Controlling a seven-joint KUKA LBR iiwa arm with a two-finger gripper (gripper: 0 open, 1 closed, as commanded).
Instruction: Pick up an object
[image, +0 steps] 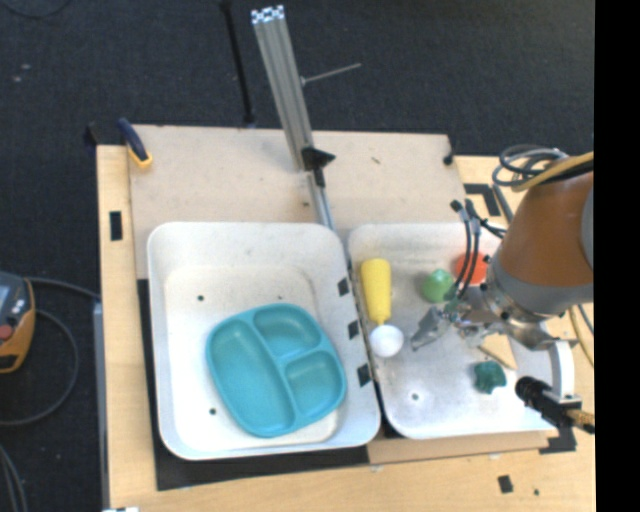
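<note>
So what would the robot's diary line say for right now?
hand: low in right bin, nothing seen held | nearby: white ball, yellow cylinder, green ball | left bin: blue divided plate

Right bin's got a yellow plastic cylinder (376, 288) lying lengthwise, a small white ball (386, 341) touching its near end, a green ball (436, 285), and a dark teal chunk (488, 376) well apart.

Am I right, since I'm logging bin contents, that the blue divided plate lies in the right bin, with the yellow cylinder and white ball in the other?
Not quite. The camera view shows the blue divided plate in the left bin; the yellow cylinder and white ball are in the right bin.
</note>
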